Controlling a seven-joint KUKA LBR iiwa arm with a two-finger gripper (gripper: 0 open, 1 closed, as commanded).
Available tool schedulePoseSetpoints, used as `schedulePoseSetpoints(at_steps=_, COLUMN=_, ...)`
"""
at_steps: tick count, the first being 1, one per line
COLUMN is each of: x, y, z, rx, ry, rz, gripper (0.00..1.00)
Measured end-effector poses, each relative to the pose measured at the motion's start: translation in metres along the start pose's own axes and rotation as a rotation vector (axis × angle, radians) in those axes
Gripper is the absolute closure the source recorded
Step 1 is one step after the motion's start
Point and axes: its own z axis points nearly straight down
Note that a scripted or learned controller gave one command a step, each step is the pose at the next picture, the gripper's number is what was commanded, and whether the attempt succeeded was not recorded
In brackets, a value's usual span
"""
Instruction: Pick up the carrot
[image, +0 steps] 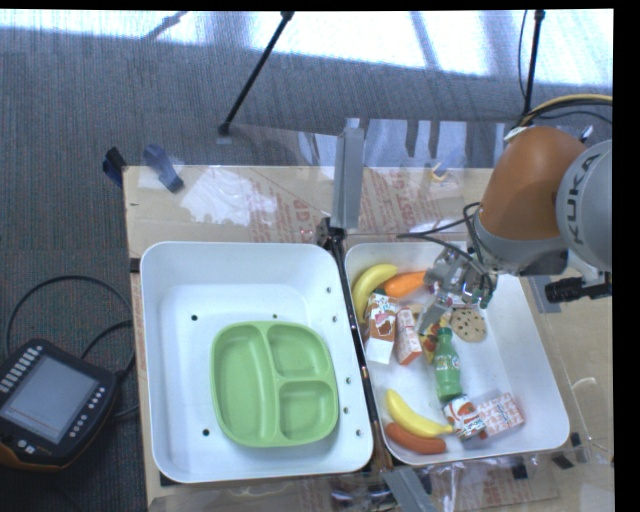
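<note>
Carrot (405, 284) is lying at the far end of the right bin (530, 340), just right of a banana (371, 283). Right of the carrot, the tool (452, 290) is hovering over a cookie (467, 324); its finger spread cannot be told.

A green three-compartment plastic tray (275, 382) lies in the left white bin (170, 270); a green bottle (447, 367) and two yellow bananas (371, 284) share the right bin (535, 370).
</note>
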Motion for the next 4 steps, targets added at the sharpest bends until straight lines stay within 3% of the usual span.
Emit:
schedulePoseSetpoints(at_steps=1, x=-0.014, y=-0.010, z=0.004, rx=0.001, ry=0.003, rz=-0.187, gripper=0.00)
schedulePoseSetpoints(at_steps=2, x=-0.035, y=-0.046, z=-0.005, rx=0.000, ry=0.001, rz=-0.481, gripper=0.00)
schedulePoseSetpoints(at_steps=3, x=-0.037, y=-0.046, z=-0.015, rx=-0.005, ry=-0.003, rz=-0.474, gripper=1.00)
schedulePoseSetpoints(at_steps=4, x=-0.043, y=-0.045, z=-0.046, rx=-0.001, ry=0.003, rz=-0.636, gripper=1.00)
